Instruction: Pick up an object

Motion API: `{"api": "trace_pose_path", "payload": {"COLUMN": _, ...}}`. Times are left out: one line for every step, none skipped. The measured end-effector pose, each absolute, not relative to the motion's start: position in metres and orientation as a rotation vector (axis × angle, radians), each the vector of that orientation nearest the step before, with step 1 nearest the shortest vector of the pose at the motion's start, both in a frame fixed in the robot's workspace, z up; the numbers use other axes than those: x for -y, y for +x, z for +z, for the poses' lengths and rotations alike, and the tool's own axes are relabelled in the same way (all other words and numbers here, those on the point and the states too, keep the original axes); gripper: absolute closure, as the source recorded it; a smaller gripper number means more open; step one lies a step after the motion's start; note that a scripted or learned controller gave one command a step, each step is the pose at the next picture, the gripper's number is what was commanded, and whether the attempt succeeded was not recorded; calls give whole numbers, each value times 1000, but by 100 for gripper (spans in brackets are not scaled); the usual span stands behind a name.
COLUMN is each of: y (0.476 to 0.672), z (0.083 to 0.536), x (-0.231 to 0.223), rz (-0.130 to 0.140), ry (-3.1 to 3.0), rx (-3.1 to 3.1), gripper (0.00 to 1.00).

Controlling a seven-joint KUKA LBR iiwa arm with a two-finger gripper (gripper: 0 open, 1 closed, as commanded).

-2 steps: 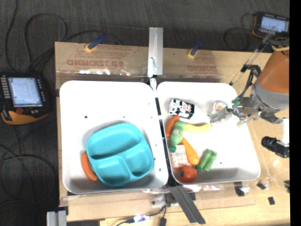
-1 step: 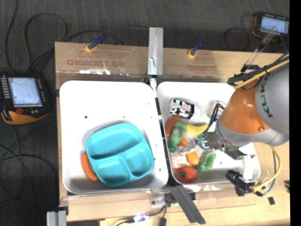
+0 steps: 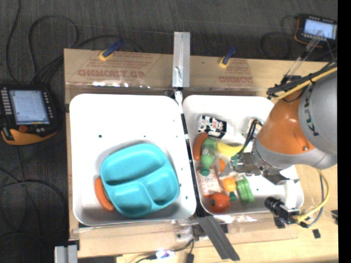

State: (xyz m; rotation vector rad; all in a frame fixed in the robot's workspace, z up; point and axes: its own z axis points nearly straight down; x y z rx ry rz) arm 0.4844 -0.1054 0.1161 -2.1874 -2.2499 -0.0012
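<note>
The grey arm with its orange band reaches in from the right and hangs low over the right-hand shallow white bin, where most of the small things are heaped. Its gripper sits down among them, just beside a yellow banana-shaped toy and a green plastic bottle-like piece; the wrist covers it from above, so whether it is wide, narrow or holding anything cannot be told.

The likely candidates for picking lie crowded along the bin's left half: a red tomato-shaped toy near the front wall, a green and clear bottle, an orange carrot-like piece and a black-and-white printed packet toward the back. Packed so tightly, they probably offer few clean approaches, and a neighbour could be nudged or caught.

The left-hand white bin holds a turquoise divided plastic plate lying tilted over an orange object at its edge.
</note>
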Motion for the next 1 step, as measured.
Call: {"api": "trace_pose_path", "payload": {"y": 483, "z": 199, "x": 61, "rz": 8, "ry": -2228, "rx": 2208, "gripper": 100}}
